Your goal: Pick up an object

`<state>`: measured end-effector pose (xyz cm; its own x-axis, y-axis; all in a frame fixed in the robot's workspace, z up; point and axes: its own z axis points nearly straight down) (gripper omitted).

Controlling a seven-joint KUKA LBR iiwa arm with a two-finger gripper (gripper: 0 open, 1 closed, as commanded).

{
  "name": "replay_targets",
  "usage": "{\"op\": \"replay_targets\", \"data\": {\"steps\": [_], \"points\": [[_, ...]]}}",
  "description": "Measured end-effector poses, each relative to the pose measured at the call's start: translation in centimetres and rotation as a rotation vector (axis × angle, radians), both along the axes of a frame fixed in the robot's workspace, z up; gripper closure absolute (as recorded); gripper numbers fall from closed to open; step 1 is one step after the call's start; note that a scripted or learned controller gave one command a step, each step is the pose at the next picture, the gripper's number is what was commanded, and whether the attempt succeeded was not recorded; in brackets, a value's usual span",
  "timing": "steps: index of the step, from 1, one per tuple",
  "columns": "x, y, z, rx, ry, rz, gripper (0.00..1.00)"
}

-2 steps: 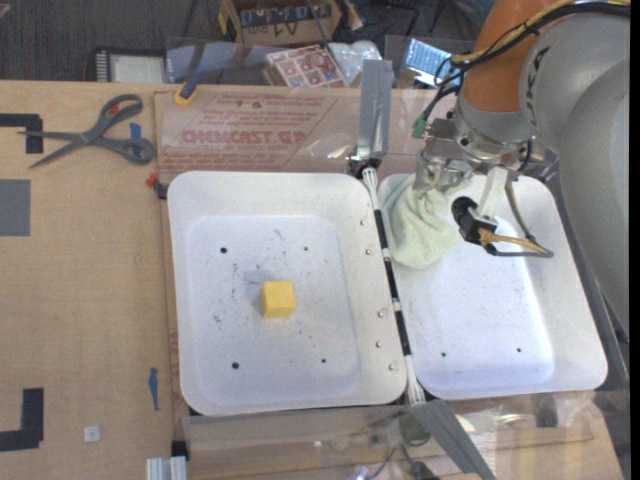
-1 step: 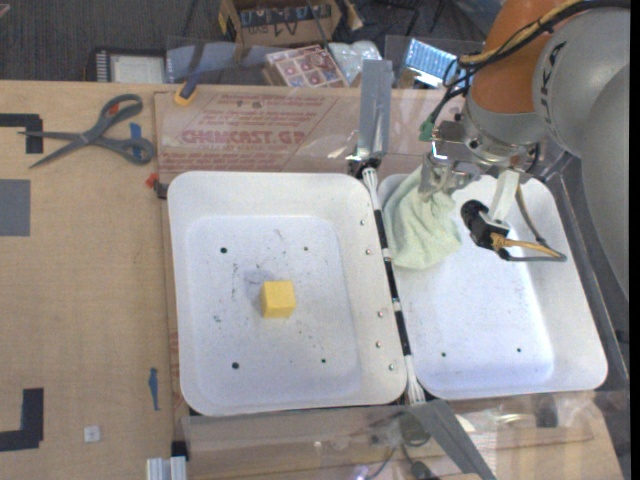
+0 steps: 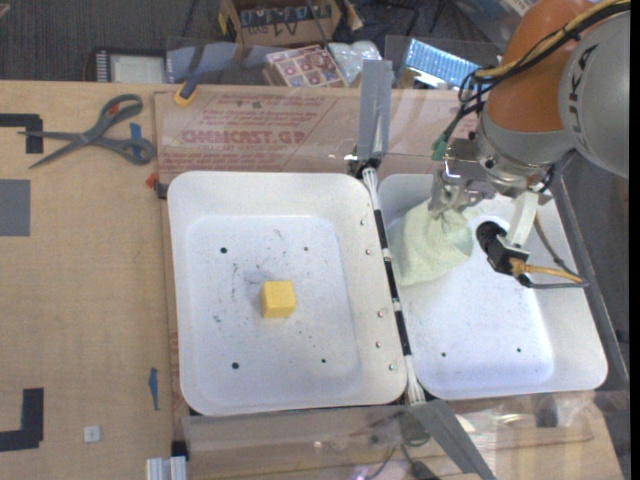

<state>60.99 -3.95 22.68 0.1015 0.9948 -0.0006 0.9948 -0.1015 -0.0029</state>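
Observation:
A pale green cloth (image 3: 428, 251) lies crumpled in the far left part of the right bin (image 3: 520, 358). Its upper edge is drawn up into a peak that runs into my gripper (image 3: 444, 208). The fingers are shut on that peak of cloth, and the rest of the cloth still rests on the bin floor. A small yellow cube (image 3: 279, 299) sits alone near the middle of the left bin (image 3: 200, 228), well away from the gripper.
A divider rail (image 3: 385, 268) runs between the two bins, just left of the cloth. Scissors (image 3: 100, 136) lie on the bench at the far left. A cardboard sheet (image 3: 250, 138) and clutter lie behind the bins. A black and yellow cable fitting (image 3: 500, 248) hangs beside the gripper.

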Motion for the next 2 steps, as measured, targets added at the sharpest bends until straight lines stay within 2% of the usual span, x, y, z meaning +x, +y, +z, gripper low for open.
{"op": "replay_targets", "data": {"steps": [1,2], "points": [[-0.9,-2.8,-2.2,0.000,-0.001,-0.028,1.00],[2.4,-4.9,-4.2,-0.002,-0.006,0.114,1.00]]}}
